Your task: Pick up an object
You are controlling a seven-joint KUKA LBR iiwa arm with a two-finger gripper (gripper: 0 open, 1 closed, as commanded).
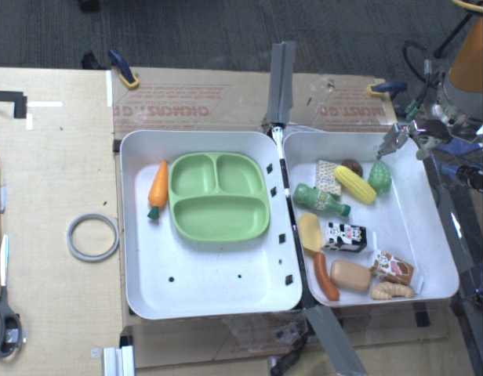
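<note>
Right bin (430, 202): corn cob (355, 184), green bottle (320, 198), cow-print carton (346, 236), sausage (325, 276) lying jumbled. Left bin (139, 241): carrot (157, 186) beside green tray (219, 196).

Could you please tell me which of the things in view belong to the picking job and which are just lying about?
For the job:
pincer
corn cob
green bottle
milk carton
sausage
carrot
green plate

Lying about:
tape ring
scissors
blue clamp

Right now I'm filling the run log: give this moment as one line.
phase: approach | gripper: above right bin's far corner, near green ball | held: nothing seen | left bin: green tray, carrot
</note>
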